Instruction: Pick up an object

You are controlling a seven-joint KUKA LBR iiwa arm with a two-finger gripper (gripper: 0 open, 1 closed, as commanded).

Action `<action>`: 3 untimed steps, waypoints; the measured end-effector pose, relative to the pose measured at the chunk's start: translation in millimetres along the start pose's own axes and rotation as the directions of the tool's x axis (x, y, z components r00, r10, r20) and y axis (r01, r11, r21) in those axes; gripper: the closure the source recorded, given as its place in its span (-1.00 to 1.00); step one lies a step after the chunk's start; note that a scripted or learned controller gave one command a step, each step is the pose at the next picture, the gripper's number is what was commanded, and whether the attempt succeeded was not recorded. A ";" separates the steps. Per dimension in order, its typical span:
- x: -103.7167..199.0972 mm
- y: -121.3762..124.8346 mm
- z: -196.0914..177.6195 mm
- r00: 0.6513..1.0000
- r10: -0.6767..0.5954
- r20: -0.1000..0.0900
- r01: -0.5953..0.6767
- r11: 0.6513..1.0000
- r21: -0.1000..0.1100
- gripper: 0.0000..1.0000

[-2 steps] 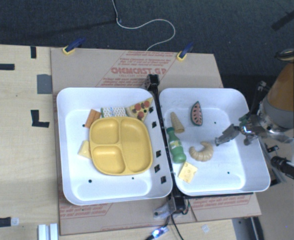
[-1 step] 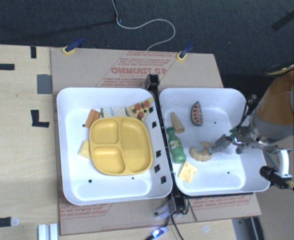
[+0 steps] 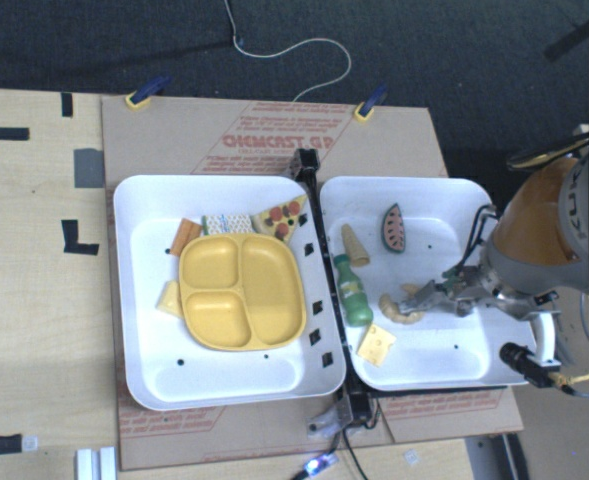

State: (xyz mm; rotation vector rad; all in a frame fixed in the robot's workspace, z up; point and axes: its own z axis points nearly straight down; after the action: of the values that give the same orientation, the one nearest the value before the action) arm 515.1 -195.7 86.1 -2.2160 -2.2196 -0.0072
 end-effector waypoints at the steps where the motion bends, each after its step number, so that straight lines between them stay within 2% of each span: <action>1: -0.2 3.9 -17.4 1.000 -0.002 0.002 0.002 1.000 -0.011 1.00; 2: 0.8 1.6 -79.7 1.000 0.000 0.008 0.000 1.000 -0.003 1.00; 3: 1.5 2.5 -132.5 1.000 0.000 0.008 0.000 1.000 -0.004 1.00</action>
State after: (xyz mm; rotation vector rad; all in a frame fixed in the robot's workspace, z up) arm 517.6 -195.2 218.6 -2.2217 -2.2260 -0.0022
